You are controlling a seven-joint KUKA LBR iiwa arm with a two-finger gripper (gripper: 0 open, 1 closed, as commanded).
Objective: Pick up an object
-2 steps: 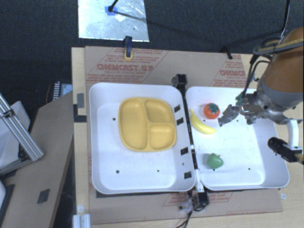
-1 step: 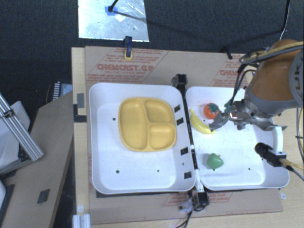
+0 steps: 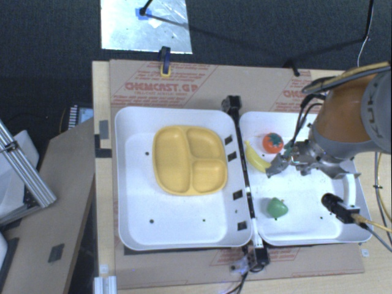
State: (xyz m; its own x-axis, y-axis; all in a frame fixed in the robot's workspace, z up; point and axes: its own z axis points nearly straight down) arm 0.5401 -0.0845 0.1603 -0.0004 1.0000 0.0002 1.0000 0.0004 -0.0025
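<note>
A brown cardboard-covered bench (image 3: 202, 84) carries two shallow white plastic bins side by side, with the black divider strip (image 3: 240, 170) between them serving as the reference line here. Left of that strip sits the larger-looking left bin (image 3: 131, 225), holding a yellow three-compartment plastic plate (image 3: 188, 160) near its middle. Right of the strip lies the right bin (image 3: 306, 228), where the grey arm with its orange band (image 3: 346, 112) reaches in from the right edge and hangs over the bin's far half. The two-finger gripper (image 3: 274, 166) points toward the strip, its tip just beside the lower end of a yellow plastic banana (image 3: 256, 157) that lies close to the strip; nothing is seen between its fingers (whether they are spread or pressed together cannot be told at this angle). A round orange-red toy fruit with a green top (image 3: 273, 142) rests just beyond the banana, farther from the strip. A small green pear-shaped toy (image 3: 277, 207) sits near the strip toward the bin's front, well apart from the gripper.
</note>
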